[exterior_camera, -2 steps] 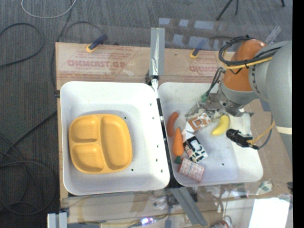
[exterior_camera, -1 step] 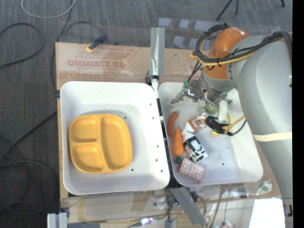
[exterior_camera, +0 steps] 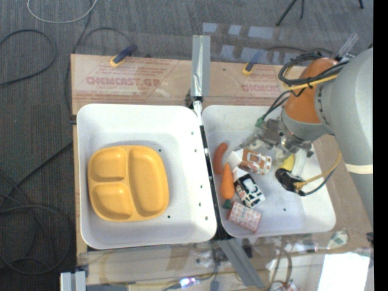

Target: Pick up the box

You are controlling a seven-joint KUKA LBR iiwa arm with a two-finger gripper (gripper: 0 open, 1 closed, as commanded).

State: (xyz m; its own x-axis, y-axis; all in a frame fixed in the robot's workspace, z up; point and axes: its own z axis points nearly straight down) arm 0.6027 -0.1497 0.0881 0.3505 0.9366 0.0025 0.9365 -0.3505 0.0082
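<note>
Yellow moulded plastic, a divided tray, lies well left of the long orange carrot, across the rim in the other white bin; it plays no part for me.

Three things could pass for the box, and that is my first worry. A small orange-and-white printed carton lies tilted just right of the carrot's upper end. A black-and-white printed box sits just right of the carrot's lower half, perhaps touching it. A flat pink patterned box lies just below the carrot's lower tip. I take the carton as the target, since the gripper hangs up and right of the carrot, close over the carton's far edge.

From here I judge three risks:
- a descent that lands on the tilted carton's corner and flips it
- a closing grip that drags in the black-and-white box
- a nudge that rolls the carrot into the pile

I cannot tell whether the gripper is open or closed; its tips merge with dark clutter and shadow. Nothing visible sits in its grasp. Right of the carton a yellow thing is half covered by the wrist, so I cannot name it. The carton's far side is hidden too.
</note>
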